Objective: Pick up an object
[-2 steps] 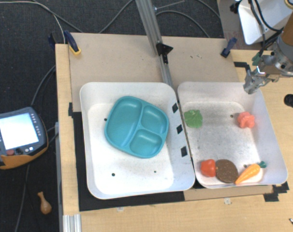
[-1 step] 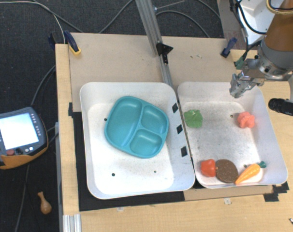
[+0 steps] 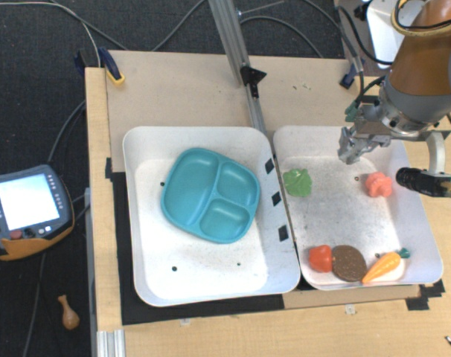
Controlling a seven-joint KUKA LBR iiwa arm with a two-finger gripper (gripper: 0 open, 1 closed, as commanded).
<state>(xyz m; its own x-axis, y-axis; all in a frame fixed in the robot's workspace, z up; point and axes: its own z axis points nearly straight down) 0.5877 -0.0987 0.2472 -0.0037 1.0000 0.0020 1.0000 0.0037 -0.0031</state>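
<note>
The claw (image 3: 353, 149) hangs over the far end of the right bin (image 3: 423, 233), its state impossible to tell; a pink toy (image 3: 379, 185) lies just beside it, a green one (image 3: 298, 182) further left.

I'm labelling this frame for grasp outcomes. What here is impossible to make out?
- Pincer, camera view: small and blurred, so its opening is unreadable.
- Arm: cut off by the top and right edges.
- Brown round item: too small to identify; partly overlapped by the carrot.
- Pink item: shape blurred.
</note>
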